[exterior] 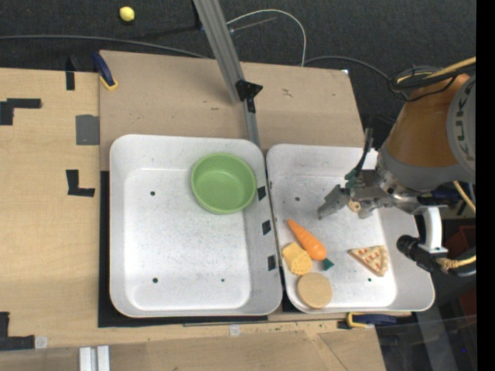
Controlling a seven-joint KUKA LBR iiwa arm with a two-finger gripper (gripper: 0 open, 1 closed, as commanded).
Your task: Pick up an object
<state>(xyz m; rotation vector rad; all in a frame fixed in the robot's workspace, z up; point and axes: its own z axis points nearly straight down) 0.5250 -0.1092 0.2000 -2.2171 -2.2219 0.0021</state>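
Note:
In the right bin (309, 165) lie an orange carrot (307, 239), a yellow ridged cracker (296, 259), a round tan cookie (315, 290) and a pizza slice (370, 259). My gripper (346, 199) hangs over the right bin's middle, above and to the right of the carrot, with its fingers spread apart and nothing between them. A green bowl (223, 182) sits in the left bin (139, 230) at its upper right.
A grey pole (220, 41) slants down to the divide between the bins. Cables run across the dark floor at the top, and a small yellow ball (127, 13) lies there. The arm's orange band (425, 130) fills the right side.

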